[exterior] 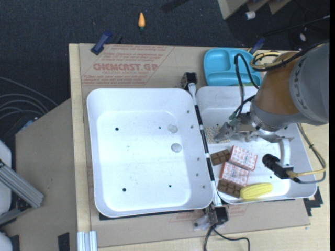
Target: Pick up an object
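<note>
The grey arm [293,88] with its orange band reaches in from the right, and its gripper [226,132] hangs low over the right bin [220,101], close to that bin's left wall; whether it is spread or pressed together cannot be told, and nothing can be seen held in it. Just below the gripper lie the loose objects — a brown chocolate bar [220,157], a pink-and-white checked packet [243,157] beside it, and a second checked packet [234,173] below that. Farther below still, near the bin's front rim, rests a yellow corn cob [255,191]. To the gripper's left sits the left bin [104,140] — behind the gripper, a blue tray [222,67].
</note>
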Action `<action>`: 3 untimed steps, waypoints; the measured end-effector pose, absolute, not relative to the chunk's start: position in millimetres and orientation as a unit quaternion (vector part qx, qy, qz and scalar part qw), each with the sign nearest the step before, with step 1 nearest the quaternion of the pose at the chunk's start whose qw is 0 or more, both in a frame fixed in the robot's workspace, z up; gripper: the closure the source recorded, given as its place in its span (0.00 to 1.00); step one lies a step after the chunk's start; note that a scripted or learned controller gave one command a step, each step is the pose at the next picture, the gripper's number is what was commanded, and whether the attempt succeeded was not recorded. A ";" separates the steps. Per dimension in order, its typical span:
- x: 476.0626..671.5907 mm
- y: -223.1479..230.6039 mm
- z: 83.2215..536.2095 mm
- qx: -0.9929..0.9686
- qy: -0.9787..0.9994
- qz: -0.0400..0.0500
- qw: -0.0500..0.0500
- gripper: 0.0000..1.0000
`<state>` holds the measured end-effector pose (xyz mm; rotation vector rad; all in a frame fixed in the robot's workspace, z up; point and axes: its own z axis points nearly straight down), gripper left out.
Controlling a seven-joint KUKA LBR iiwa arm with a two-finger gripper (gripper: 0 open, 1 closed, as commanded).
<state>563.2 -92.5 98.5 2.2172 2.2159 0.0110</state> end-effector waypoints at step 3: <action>624.3 -86.6 184.9 0.707 0.707 0.000 0.001 0.00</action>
